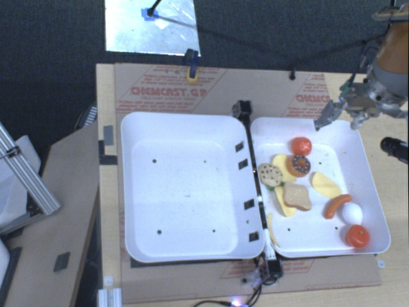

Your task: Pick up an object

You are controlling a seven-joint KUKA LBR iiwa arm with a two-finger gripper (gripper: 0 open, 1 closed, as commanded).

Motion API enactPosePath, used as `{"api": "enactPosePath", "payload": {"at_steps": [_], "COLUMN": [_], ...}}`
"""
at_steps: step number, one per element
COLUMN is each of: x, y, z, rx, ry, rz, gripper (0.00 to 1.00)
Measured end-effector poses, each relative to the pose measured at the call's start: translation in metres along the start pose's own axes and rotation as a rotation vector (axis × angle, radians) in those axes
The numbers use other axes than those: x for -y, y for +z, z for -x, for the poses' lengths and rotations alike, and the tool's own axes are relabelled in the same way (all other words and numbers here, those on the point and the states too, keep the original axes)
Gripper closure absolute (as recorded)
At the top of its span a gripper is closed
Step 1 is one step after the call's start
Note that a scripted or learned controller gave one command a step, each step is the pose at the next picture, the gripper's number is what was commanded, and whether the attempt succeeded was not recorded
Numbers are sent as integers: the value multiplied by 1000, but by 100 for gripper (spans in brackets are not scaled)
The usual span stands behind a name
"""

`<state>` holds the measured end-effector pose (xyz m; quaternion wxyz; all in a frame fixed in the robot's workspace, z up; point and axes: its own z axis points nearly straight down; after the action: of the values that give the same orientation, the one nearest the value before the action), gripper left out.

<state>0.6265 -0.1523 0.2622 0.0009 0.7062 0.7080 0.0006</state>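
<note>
Crowding the right bin point(374, 190), the toy foods lie almost touching: a red ball point(358, 236) and white egg point(351, 213) nearest, then a sausage point(336, 205), bread slice point(297, 197), cookie point(270, 175), doughnut point(298, 165) and, farthest, a tomato point(301, 146). A descent into this cluster would probably nudge neighbours or close on two pieces at once. The gripper point(340, 118) hovers over the bin's far rim, its fingers spread and bare; the tomato lies nearest it, just nearward and left. The left bin point(185, 184) adjoins on the desk point(70, 171).
</note>
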Motion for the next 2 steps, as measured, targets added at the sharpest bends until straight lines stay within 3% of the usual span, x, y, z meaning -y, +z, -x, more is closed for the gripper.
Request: {"api": "enactPosePath", "payload": {"at_steps": [1,2], "x": [-15,-37], "y": [85,153], "z": [38,36], "rx": [0,1], "ry": [3,1], "rz": [-7,3], "gripper": [0,0]}}
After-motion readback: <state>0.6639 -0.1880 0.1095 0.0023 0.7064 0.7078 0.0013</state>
